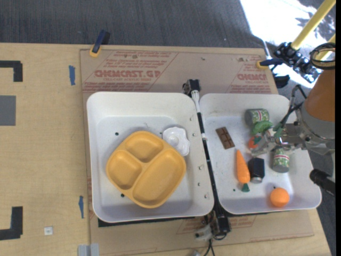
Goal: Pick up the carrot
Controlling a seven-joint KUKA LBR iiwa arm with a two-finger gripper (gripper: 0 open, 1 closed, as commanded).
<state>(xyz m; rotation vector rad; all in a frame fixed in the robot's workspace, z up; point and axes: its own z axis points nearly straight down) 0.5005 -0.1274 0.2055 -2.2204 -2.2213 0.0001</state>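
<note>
Yellow three-compartment plastic plate sits in left white bin, orange carrot w/ green tip lies in right white bin beside small black block, gripper hovers nearby, finger state unclear.

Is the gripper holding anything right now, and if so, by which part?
Cannot be told: the gripper sits low among clutter. The carrot lies apart in the right bin, unheld.
</note>
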